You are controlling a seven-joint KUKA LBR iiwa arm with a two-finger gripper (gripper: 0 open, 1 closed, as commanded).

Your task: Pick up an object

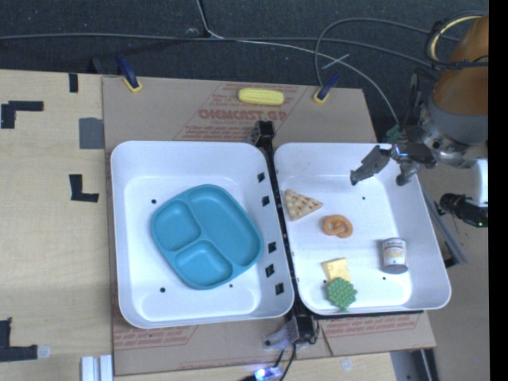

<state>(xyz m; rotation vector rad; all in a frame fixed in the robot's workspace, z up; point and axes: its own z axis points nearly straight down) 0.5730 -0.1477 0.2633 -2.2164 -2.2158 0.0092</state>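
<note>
1. Tool [386,164] fingers spread wide, gripping nothing, above the right bin's [421,240] upper right corner.
2. Pretzel [337,226] and waffle wedge [301,204] lie near the bin's middle.
3. Small can [393,254] stands to the right.
4. Cheese block [336,269] touches green broccoli [341,293].
5. Blue plate [205,235] fills the left bin [131,213].

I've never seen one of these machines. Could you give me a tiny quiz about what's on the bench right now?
1. True or false: the blue plate lies in the left bin.
2. Which item sits nearest the can: A) pretzel, B) yellow corn?
3. The open claw hovers over which bin?

Key: 1 true; 2 A; 3 the right bin.
</note>
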